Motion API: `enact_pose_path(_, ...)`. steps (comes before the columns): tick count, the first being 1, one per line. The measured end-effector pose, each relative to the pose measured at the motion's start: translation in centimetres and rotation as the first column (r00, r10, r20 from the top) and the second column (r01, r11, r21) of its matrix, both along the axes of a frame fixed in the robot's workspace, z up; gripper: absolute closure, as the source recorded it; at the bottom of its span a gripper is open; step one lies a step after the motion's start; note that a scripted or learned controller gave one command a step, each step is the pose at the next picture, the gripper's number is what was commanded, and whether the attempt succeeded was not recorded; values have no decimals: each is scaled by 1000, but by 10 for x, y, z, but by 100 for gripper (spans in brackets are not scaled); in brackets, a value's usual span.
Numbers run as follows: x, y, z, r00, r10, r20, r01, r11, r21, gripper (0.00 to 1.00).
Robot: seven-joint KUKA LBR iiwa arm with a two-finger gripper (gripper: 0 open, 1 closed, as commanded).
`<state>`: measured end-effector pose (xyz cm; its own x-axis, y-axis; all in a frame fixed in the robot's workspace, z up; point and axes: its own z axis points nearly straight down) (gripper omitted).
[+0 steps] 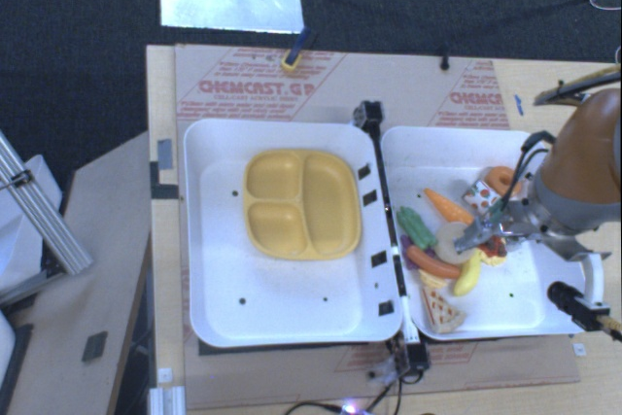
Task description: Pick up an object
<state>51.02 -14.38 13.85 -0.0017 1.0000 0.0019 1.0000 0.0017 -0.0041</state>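
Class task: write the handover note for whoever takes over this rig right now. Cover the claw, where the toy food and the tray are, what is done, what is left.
Claw: low over the heap of plastic toy food in the right white bin; finger state unclear.
Things: green toy vegetable, orange toy carrot, yellow toy banana and toy pizza slice all lie in that bin. A yellow divided plastic tray sits in the left white bin.
Done: nothing visibly lifted.
Left: grip one item and raise it.

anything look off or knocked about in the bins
Nothing stands out. The yellow plate lies flat in the left bin, and the toy foods sit in a loose heap inside the right bin, under the gripper.
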Motion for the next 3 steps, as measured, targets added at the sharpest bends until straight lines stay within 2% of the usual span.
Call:
enact_pose_path(1, 2, -1, -47, 1000, -2, 10, 2, 1000, -5, 0)
enact_pose_path(2, 5, -4, -33, 1000, -3, 21, 3, 1000, -11, 100)
enact_pose_path(3, 6, -5, 31, 1000, 3, 12, -2, 1000, -4, 100)
